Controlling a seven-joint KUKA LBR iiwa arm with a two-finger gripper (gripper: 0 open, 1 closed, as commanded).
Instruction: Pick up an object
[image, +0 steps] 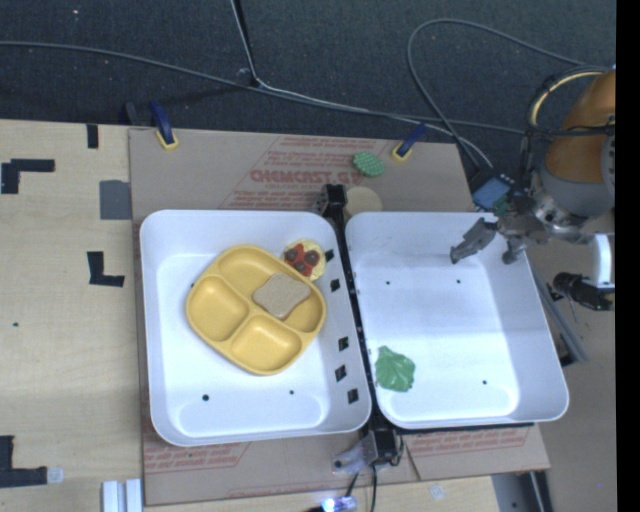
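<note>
Looking down at a slant on a surface (60, 330) of pale wood, the view takes in two shallow white bins set side by side on a sheet of cardboard (290, 170). The left bin (170, 400) holds a yellow divided plate (255, 310) near its centre, with a tan slice of toast (281, 295) lying on the plate. Just beyond the plate, at its 1 o'clock, sits a small piece with dark red fruit on it (305, 257). The right bin (520, 390) holds one green leafy object (394, 369) at about 7 o'clock, close to the wall it shares with the left bin. The arm (580, 140) enters from 3 o'clock. Its end effector (486, 247) hangs over the right bin's far edge at about 1 o'clock, its two fingers spread apart with nothing between them, well apart from the green object. A small green waffle-like piece (368, 163) lies on the cardboard beyond the bins.
</note>
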